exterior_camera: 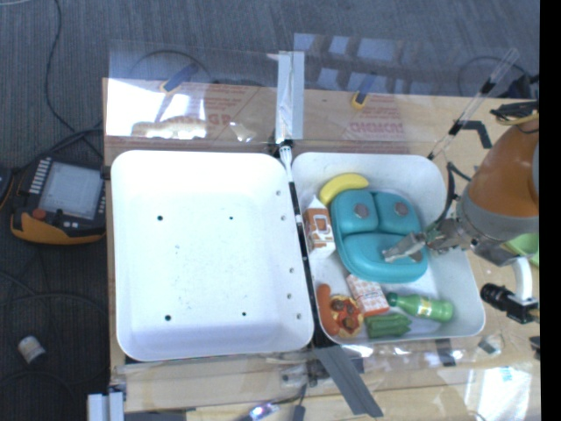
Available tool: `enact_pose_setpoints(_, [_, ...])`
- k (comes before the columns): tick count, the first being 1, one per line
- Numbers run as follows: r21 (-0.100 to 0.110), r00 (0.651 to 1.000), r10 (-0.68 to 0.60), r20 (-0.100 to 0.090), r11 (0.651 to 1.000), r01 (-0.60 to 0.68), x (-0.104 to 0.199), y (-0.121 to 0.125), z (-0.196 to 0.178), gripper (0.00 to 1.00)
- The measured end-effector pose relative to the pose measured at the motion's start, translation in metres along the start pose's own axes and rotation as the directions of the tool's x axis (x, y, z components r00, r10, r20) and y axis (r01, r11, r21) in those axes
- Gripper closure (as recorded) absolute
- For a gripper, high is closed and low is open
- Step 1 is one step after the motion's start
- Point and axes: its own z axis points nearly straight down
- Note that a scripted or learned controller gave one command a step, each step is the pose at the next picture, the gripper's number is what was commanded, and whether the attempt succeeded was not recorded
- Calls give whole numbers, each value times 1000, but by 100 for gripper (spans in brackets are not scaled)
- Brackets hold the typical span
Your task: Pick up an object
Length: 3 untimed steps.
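So far nothing looks lifted: every object in view lies down in the right bin, so the pick itself, as I judge it, is still to do. Nearest the camera, along that bin's front wall, sit a dark green block, a green bottle on its side, a red-and-orange packet and a small carton. Just behind them lies the teal case, the largest thing there and the likely target. The gripper is low over the case's near right part, apparently touching or just above its top; whether it is spread or closed I cannot tell, and nothing can be seen caught in it. Beside the case on the left stands a small orange box against the dividing wall, and past the case, toward the far wall, lies a banana. What remains, by my reading, is a firm hold on the case and a lift clear of the bin. The left bin stands alongside.
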Motion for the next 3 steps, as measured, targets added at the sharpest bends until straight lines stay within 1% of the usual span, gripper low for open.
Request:
enact_pose_setpoints(1, [26,1000,8,-12,1000,-8,-15,-5,-16,0])
enact_pose_setpoints(2, [-10,998,-55,8,998,55,-6,-8,3,0])
enact_pose_setpoints(3, [25,999,-42,-11,999,43,-12,71,-21,0])
